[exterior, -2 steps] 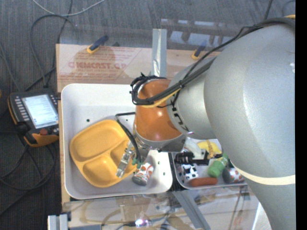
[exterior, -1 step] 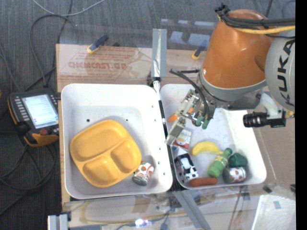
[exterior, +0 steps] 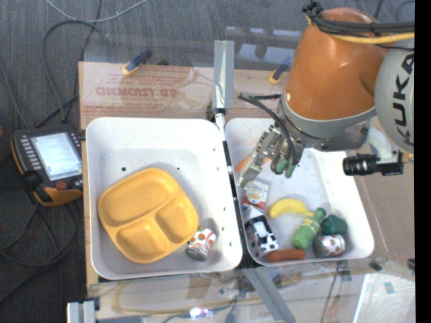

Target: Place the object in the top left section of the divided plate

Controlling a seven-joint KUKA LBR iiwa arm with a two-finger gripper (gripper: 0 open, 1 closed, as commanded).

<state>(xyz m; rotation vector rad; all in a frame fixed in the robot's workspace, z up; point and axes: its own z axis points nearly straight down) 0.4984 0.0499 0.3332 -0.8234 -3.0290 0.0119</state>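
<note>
Two shallow white bins are sitting side by side on the counter (exterior: pixel 135 89). Left of them, a handheld control pendant (exterior: pixel 48 160) is lying on the floor. In the left bin (exterior: pixel 114 136), a yellow divided plate (exterior: pixel 148 214) is resting tilted toward the front, and a small printed can (exterior: pixel 201 243) is lying just beside its right edge. In the right bin (exterior: pixel 343 200), the end effector (exterior: pixel 269 155) is hanging over the back left part, and I cannot tell its state. Below it a small packet (exterior: pixel 256 194) is lying, then a black-and-white toy (exterior: pixel 259 233), a red sausage (exterior: pixel 286 254), a banana (exterior: pixel 291 208), a green bottle (exterior: pixel 308 229) and a silver can (exterior: pixel 328 245).
</note>
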